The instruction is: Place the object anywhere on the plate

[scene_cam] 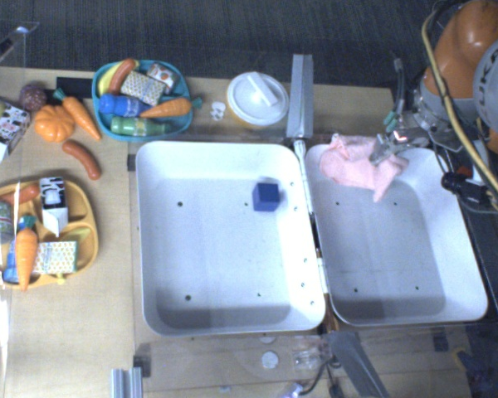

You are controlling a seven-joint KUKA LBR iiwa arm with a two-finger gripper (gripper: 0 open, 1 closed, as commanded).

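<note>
A crumpled pink cloth (357, 166) lies at the far left corner of the right bin (415, 305), with one tail trailing toward the bin's middle. My gripper (388, 146) is at the cloth's upper right edge, shut on a bunched fold of it. The arm's orange band and grey wrist reach in from the upper right. A small blue cube (266, 196) rests on the floor of the left bin (191, 297), near its far right side. A yellow plate (86, 237) loaded with toy food sits on the bench at the far left.
A blue bowl (183, 123) of toy vegetables and a round white lid (258, 96) stand behind the left bin. A toy pumpkin (51, 123), carrot and sausage lie loose at the back left. A metal divider (298, 98) rises between the bins.
</note>
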